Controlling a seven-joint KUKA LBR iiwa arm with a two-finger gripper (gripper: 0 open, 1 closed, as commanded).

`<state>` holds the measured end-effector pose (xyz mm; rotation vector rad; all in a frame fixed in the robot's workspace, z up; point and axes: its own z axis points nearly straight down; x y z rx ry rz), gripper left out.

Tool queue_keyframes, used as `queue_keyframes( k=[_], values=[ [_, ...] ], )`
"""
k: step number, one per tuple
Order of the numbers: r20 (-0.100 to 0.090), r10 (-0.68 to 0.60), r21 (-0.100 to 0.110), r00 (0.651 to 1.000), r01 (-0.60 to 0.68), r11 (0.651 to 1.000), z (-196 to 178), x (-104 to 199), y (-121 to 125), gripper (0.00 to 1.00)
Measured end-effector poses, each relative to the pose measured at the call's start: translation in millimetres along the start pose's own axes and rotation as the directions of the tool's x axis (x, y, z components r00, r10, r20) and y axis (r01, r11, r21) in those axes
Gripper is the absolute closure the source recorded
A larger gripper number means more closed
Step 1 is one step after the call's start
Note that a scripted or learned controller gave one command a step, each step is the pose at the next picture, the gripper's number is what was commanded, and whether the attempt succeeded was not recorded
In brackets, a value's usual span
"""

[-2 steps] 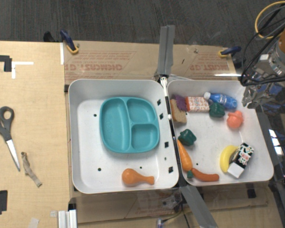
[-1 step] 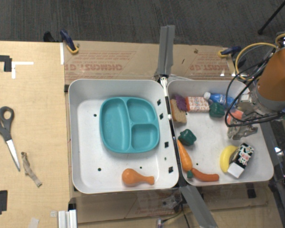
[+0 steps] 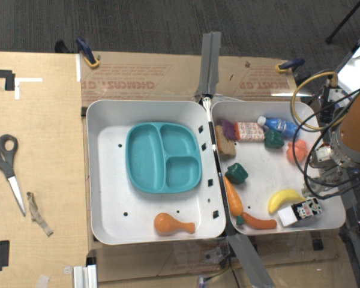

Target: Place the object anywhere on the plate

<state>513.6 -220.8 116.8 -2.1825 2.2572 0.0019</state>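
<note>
A teal plate [image 3: 165,158] with three compartments lies in the left bin [image 3: 102,179], and nothing rests on it. An orange pear-shaped toy [image 3: 173,224] lies on that bin's floor, in front of the plate. The right bin [image 3: 324,224] holds the other toys: a yellow banana [image 3: 285,200], a carrot [image 3: 233,198], a red chili [image 3: 258,222] and a green pepper [image 3: 236,173]. My gripper [image 3: 331,159] hangs among cables over the right bin's right rim, near a peach-coloured fruit [image 3: 297,150]. I see nothing held in it.
At the back of the right bin are purple grapes [image 3: 229,129], a bread slice [image 3: 225,144], a snack pack [image 3: 249,131], a blue-capped bottle [image 3: 277,125] and a green toy [image 3: 273,139]. A black-and-white box [image 3: 300,212] sits by the banana. Scissors [image 3: 9,167] lie on the bench at the left.
</note>
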Motion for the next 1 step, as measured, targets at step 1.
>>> queue_keyframes(
  k=[1],
  values=[
    [-0.011,-0.368,0.023,0.93,0.369,0.929,19.0,-20.3,27.9,1.0]
  ],
)
